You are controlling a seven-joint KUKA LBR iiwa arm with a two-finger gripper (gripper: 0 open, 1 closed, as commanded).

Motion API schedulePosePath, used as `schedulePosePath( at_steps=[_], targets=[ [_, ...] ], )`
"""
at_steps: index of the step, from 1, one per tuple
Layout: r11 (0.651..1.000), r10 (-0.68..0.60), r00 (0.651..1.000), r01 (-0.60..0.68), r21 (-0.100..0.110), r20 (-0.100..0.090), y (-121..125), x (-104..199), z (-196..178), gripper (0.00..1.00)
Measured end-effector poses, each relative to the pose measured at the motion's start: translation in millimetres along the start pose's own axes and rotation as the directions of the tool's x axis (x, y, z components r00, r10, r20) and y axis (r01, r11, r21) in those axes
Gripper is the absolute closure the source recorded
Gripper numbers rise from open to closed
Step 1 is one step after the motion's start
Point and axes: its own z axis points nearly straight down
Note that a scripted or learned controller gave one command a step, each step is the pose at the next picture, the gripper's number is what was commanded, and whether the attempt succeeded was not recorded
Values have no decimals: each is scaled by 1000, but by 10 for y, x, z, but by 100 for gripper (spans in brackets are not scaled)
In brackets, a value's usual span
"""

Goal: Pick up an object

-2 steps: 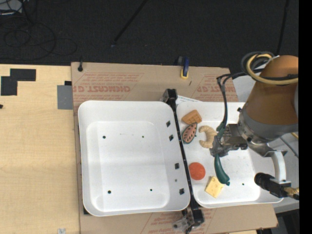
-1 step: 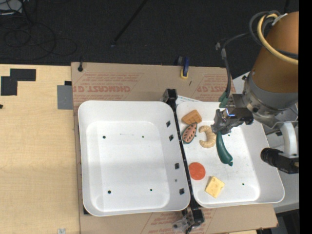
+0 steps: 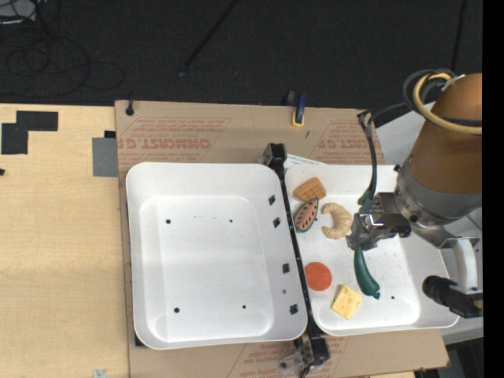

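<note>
My gripper [image 3: 364,241] hangs over the middle of the right bin [image 3: 409,309]. A long, curved dark-green object [image 3: 365,274] runs down from between its fingers toward the bin's front. Its upper end is pinched in the shut fingers and its lower tip lies near the bin floor. A pale croissant-shaped piece [image 3: 337,220] sits just left of the gripper. Further left are a brown oval piece [image 3: 307,213] and an orange waffle-like piece [image 3: 309,188]. A red disc [image 3: 318,276] and a yellow wedge [image 3: 346,302] lie at the front, with the wedge close to the green object's tip.
The left bin [image 3: 146,250] stands beside the right one, with a black divider rail [image 3: 290,242] between them. The arm's orange and grey body [image 3: 449,156] looms over the right bin's right side. Cardboard [image 3: 205,132] lies under both bins.
</note>
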Motion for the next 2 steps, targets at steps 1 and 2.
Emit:
schedulePosePath(
  at_steps=[1,2],
  targets=[
    [1000,-1,1000,1,-1,0,9,-197,347,100],
    [1000,-10,1000,10,-15,-1,15,361,-674,100]
  ],
)
